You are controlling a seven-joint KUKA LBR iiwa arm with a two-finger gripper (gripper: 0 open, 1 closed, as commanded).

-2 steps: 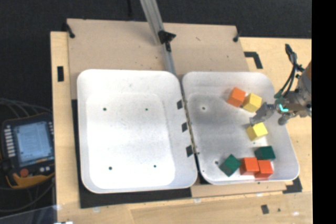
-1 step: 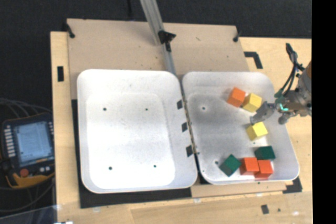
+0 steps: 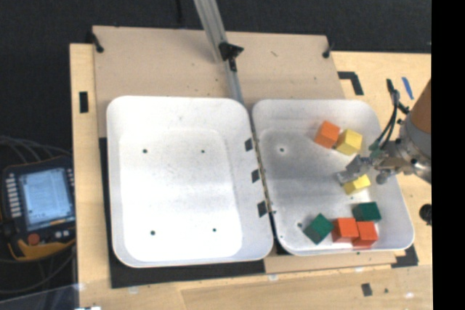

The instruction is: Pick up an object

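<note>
Two shallow white bins sit side by side on the bench. The left bin has bare white floor. The right bin carries the blocks: an orange block touching a yellow block toward its far edge, and along its near edge two green blocks around two orange ones. The claw hangs by the bin's right edge, with a small yellow block right at its tips; I cannot tell whether it pinches it.
</note>
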